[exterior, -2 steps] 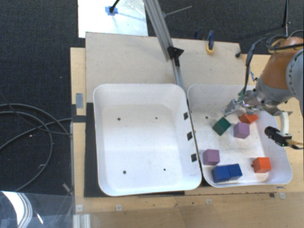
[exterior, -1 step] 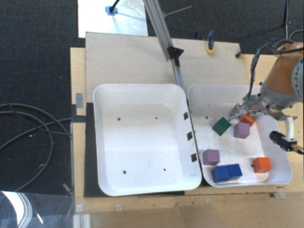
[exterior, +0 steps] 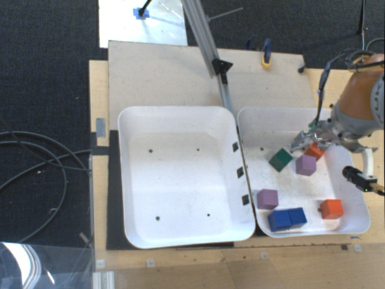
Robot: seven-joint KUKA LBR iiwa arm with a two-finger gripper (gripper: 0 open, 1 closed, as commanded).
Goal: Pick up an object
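In the right bin (exterior: 355, 224), near its far right side, the hand (exterior: 308, 142) hangs low over a cluster of blocks; how far it is open cannot be told from this slant. An orange block (exterior: 314, 151) lies just beside it, touching a purple block (exterior: 305, 165), with a green block (exterior: 280, 159) to their left. Nearer the front edge sit another purple block (exterior: 267, 198), a blue block (exterior: 287, 218) and a second orange block (exterior: 331, 209). The left bin (exterior: 129, 161) stands alongside on the desk (exterior: 180, 71).
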